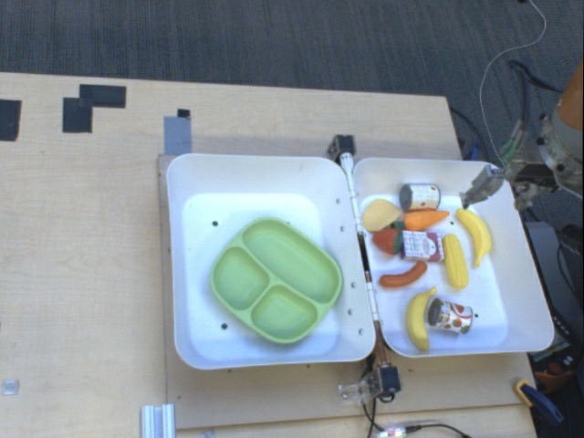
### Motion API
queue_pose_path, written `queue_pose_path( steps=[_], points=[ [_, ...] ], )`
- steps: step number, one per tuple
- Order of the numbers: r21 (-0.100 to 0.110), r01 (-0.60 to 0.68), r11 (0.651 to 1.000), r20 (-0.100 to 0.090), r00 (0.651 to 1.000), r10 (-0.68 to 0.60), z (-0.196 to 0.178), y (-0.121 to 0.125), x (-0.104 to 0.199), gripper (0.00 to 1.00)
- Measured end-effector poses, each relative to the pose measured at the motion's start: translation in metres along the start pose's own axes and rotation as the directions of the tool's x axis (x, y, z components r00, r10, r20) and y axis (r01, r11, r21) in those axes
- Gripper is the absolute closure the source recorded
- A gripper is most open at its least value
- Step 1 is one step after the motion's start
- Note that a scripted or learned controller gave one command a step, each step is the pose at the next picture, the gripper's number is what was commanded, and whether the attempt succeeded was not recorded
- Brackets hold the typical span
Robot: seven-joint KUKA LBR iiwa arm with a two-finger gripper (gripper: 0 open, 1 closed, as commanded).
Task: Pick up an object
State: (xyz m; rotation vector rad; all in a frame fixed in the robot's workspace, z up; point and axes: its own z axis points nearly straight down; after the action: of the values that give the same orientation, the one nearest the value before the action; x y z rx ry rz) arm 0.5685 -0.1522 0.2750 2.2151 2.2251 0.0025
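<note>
The gripper [482, 188] hangs at the far right corner of the right bin [534, 290], reaching in from the right edge of the view; whether it is apart or together cannot be told at this size, and nothing is seen in its grasp. The arm [558, 149], grey with an orange band, crosses the bin's right rim behind it. Just beside the gripper, toward the bin's middle, lies a yellow banana [475, 234] along the right side, and at the far edge a small can [420, 195] lies on its side with a carrot [425, 218] touching it on the near side. A pale potato [380, 214] and a strawberry [387, 240] sit against the left wall, a white packet [422, 245] and a corn cob [454, 261] occupy the middle, and a sausage [402, 276] lies just nearer. Toward the near edge a second banana [418, 318] touches a printed cup [451, 317]. The left bin [196, 336] carries a green divided plate [275, 281]. All candidate objects rest in the right bin, so the pick appears not yet made: selection, descent, closure and lift seemingly remain, the first banana or the can being the nearest choices.
</note>
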Motion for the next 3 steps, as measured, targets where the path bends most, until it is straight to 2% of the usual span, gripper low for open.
queue_pose_path(
  steps=[1, 2, 3],
  points=[
    [0.002, -0.002, 1.0, -0.001, 1.0, 0.002, 0.128, 0.015, -0.011, 0.0],
    [-0.012, -0.002, 1.0, 0.003, 1.0, 0.002, 0.185, 0.003, 0.015, 0.0],
    [-0.021, -0.003, 1.0, 0.008, 1.0, 0.003, 0.171, 0.006, 0.012, 1.0]
  ],
)
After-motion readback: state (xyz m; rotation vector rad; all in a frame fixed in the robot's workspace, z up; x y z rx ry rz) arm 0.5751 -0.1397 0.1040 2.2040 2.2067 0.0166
